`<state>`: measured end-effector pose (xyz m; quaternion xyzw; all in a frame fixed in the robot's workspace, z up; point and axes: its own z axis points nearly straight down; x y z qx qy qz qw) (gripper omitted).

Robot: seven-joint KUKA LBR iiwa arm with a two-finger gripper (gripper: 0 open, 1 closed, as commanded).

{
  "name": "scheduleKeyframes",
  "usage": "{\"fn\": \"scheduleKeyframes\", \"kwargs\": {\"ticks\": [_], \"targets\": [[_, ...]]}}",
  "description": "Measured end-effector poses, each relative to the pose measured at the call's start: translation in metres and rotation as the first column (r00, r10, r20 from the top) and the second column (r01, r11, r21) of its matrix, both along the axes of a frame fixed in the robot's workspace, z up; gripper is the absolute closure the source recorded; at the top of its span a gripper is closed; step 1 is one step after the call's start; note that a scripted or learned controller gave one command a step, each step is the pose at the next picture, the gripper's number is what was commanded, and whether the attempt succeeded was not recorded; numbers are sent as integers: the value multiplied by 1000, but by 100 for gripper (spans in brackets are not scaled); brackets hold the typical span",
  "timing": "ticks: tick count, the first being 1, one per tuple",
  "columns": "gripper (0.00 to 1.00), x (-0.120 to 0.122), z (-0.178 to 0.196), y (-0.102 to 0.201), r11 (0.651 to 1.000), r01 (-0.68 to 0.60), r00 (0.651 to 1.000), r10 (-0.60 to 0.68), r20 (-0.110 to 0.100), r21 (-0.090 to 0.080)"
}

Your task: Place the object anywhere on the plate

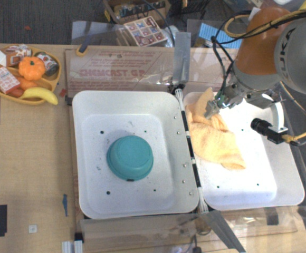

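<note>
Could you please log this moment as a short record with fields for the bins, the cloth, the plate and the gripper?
left bin: holds teal plate, near its middle
right bin: holds yellow cloth, crumpled at its left side
gripper: at the cloth's upper edge
cloth on plate: not yet
outside bins: toy food tray, upper left

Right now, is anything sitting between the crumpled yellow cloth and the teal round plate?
Only the bins' raised rims, meeting between them. The crumpled yellow cloth lies in the right bin, the teal round plate in the left. The gripper is at the cloth's top edge.
</note>
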<state>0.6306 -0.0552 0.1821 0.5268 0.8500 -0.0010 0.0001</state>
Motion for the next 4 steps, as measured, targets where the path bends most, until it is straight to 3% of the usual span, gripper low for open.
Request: {"fn": "scheduleKeyframes", "kwargs": {"ticks": [1, 2, 3, 4], "targets": [[100, 2, 40, -1, 1000, -1, 1000, 1, 2, 1], [100, -9, 46, 42, 921, -390, 921, 390, -1, 3], [100, -23, 34, 86, 699, -715, 699, 715, 1, 3], [100, -45, 38, 128, 449, -894, 449, 894, 2, 3]]}}
